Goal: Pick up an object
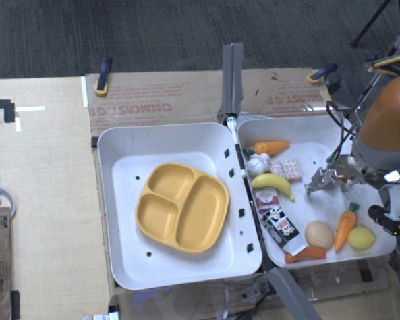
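**Q:** What lay before you, left to right?

**A:** The left bin (115,215) held a yellow divided plate (182,206) at its middle. In the right bin (306,134), along the left wall, sat a carrot (271,147) near the back edge, then a white garlic bulb (258,164), a banana (272,183), a pink packet (286,169) and two small cartons (276,215) running toward the front. Along the front edge lay an orange piece (306,254), an egg (319,234), a second carrot (345,228) and a lemon (361,238) in the front right corner.

**Q:** And your claw?

**A:** My claw (317,182) hung over bare floor near the bin's middle, right of the banana. I gripped nothing; how wide the jaws stood, I could not tell.

**Q:** Which step was that?

**A:** I judged it the approach, with nothing yet chosen or lifted. The next move probably called for centring over one item, perhaps the banana or egg, and descending straight.
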{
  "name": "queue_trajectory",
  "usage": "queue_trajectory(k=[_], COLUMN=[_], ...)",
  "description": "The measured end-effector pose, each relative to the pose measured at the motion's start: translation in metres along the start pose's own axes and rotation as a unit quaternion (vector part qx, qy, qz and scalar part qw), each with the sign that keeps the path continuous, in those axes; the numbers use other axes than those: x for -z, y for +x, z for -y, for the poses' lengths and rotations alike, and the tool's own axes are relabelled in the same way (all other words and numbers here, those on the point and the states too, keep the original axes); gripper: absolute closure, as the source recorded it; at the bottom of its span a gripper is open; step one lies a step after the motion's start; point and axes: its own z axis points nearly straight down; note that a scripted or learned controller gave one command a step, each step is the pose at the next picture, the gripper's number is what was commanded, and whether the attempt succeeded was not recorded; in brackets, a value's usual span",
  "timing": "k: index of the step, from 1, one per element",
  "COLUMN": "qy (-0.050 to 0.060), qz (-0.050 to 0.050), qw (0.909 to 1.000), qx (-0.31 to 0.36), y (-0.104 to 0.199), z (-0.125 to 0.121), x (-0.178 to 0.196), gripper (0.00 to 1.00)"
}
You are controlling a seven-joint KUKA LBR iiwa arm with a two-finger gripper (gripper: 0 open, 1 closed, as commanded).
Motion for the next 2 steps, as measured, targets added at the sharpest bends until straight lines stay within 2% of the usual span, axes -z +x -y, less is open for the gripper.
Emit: queue_trajectory(k=[1,2], qy=[-0.001,-0.002], qz=[0.001,0.001], qw=[0.9921,0.9921], qx=[0.126,0.125], y=[0.0064,0.0056], z=[-0.0558,-0.0562], x=[0.0008,0.0104], gripper=[0.00,1.00])
